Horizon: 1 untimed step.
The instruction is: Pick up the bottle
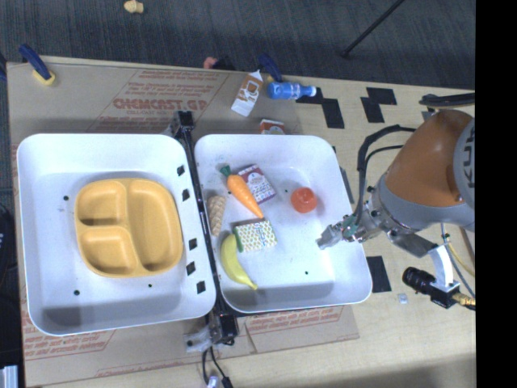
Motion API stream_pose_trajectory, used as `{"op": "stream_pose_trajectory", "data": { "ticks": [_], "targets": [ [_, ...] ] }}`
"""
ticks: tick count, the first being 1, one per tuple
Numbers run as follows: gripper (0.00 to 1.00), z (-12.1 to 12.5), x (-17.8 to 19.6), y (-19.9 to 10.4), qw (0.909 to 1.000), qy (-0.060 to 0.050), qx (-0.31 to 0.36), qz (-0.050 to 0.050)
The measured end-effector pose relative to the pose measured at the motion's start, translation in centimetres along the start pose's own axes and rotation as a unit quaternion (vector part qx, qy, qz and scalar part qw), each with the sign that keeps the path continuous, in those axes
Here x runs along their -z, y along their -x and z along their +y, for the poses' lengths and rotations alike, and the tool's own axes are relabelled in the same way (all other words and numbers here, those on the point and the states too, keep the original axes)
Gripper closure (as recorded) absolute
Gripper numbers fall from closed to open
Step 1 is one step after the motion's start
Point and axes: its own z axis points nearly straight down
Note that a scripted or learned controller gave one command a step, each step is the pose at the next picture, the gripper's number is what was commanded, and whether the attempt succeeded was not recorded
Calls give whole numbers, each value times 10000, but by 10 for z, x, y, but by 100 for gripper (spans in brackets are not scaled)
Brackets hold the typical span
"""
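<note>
Grey arm (424,180) with orange band reaching from right, claw (333,235) low, pointing left

A: Where does the camera sit?

B: High above the desk (388,314), fixed, looking down at a slant. The far edge of the desk runs across the upper part of the picture, with dark floor (242,14) beyond it.

A: How near is it?

B: Far enough to take in both white bins whole, the left bin (32,217) and the right bin (339,265), side by side, with desk showing around them.

A: And the arm?

B: The arm (424,176) enters from the picture's right edge, seen from above, and reaches toward the right bin's rim.
</note>
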Motion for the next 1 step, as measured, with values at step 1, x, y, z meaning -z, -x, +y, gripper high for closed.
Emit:
{"op": "stream_pose_trajectory", "data": {
  "ticks": [1],
  "targets": [
    [100, 1, 12, 0, 9950, 14, 1002, -19]
  ]
}}
